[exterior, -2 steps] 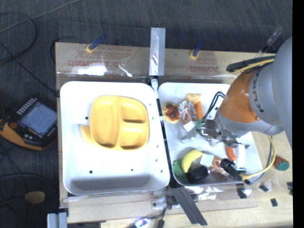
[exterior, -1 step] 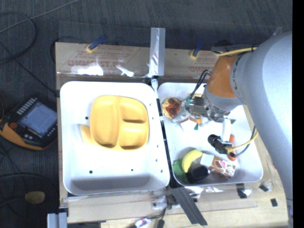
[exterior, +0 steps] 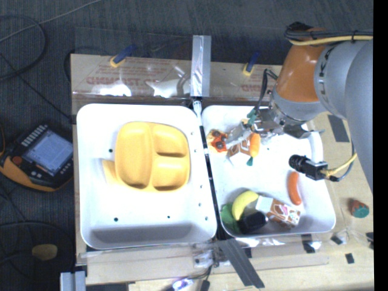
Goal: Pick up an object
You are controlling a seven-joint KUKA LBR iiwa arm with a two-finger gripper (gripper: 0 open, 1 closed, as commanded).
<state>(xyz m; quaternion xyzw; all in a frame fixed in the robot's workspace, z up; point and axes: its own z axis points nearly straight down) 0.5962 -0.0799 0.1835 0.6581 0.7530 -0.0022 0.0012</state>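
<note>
- The left bin [exterior: 91, 223] carries a yellow divided tray [exterior: 151, 154], tilted over a second yellow piece. It is broad, rigid, smooth plastic; I judge it poor for two fingers except at the rim.
- In the right bin [exterior: 324, 220], the far left corner holds a cluster of small toys [exterior: 233, 141], orange, white and red, touching one another. They look light and hard, and crowded enough to slip aside.
- The end effector [exterior: 262, 123] hovers at that cluster's right edge, just beside an orange carrot-like piece [exterior: 255, 145]. I cannot tell how it is set.
- Near the front wall lie a yellow banana [exterior: 242, 202], a black item [exterior: 251, 223] and a small printed carton [exterior: 284, 213], touching.
- An orange sausage shape [exterior: 294, 188] lies alone to the right: slim, probably smooth, best taken across its middle.
</note>
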